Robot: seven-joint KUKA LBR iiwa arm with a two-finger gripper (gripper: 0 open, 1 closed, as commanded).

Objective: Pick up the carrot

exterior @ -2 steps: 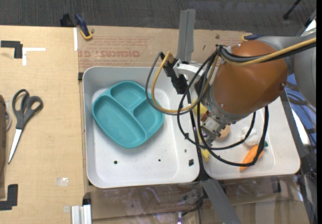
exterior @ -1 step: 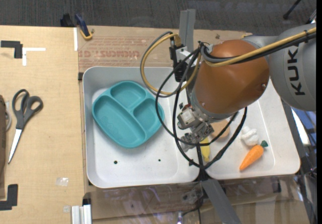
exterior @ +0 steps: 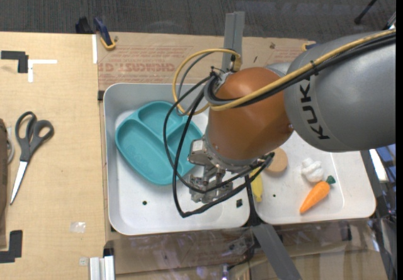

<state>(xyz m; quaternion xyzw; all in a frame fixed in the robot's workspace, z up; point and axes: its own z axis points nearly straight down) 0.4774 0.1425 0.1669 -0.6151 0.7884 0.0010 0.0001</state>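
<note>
Two white bins sit side by side: one point(exterior: 126, 209) under the hand point(exterior: 208, 181), the other point(exterior: 352, 203) to its right. One teal divided tray point(exterior: 148, 146) lies left of the hand. To the hand's right lie one carrot point(exterior: 315, 196), one small white item point(exterior: 311, 169), one tan round piece point(exterior: 277, 162) and one yellow item point(exterior: 257, 188). One pair of scissors point(exterior: 26, 146) rests on the surface far to the left.

The carrot point(exterior: 315, 196) lies in the right bin point(exterior: 352, 209), at four o'clock from the claw point(exterior: 208, 184), which hangs over the left bin point(exterior: 126, 216) beside the divided tray point(exterior: 145, 146); scissors point(exterior: 28, 140) lie on the counter point(exterior: 56, 209) at nine o'clock.
</note>
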